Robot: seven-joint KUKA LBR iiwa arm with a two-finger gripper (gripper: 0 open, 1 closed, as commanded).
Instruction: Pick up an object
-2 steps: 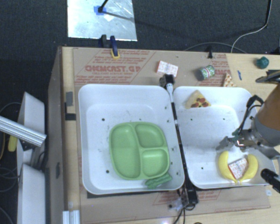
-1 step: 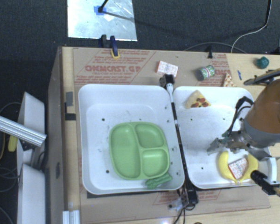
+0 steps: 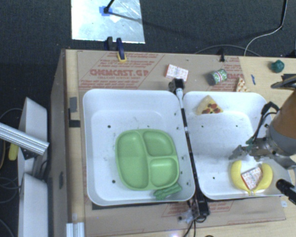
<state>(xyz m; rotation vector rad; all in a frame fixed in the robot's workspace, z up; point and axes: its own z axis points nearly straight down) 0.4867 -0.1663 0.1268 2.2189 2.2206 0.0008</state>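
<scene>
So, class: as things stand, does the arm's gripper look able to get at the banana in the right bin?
Probably yes. The banana lies at the near edge of the right bin, just below the gripper, with nothing lying over it except its own label.

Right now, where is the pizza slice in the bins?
The pizza slice lies in the right bin, at its far left corner near the divider, well apart from the banana at the near right.

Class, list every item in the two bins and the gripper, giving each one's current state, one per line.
Green plate: flat in the left bin, right way up.
Pizza slice: lying flat at the right bin's far wall.
Banana: lying in the right bin's near corner.
Gripper: just above the banana.
</scene>
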